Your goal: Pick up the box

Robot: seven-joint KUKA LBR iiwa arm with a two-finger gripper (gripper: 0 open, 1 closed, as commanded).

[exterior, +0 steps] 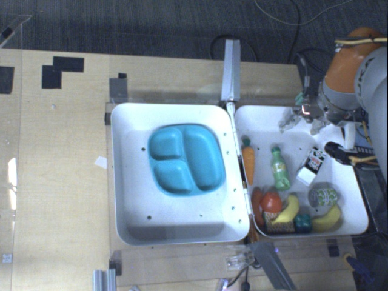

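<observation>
Table (54,193): pale wood, matt. Bins (130,223): white plastic, smooth, slight sheen. Divided tray (185,158): blue plastic, glossy. Bottle (279,169): green, clear plastic. Box (311,164): printed card, black and white. Divider bar (231,71): grey brushed metal. Floor (121,11): dark ribbed carpet.

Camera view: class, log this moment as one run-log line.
gripper: above right bin's far end, holding nothing | box: lying in right bin, untouched | blue tray: in left bin

bright even overhead light, soft shadows inside white bins (121,180), slightly soft focus, mild glare
</observation>
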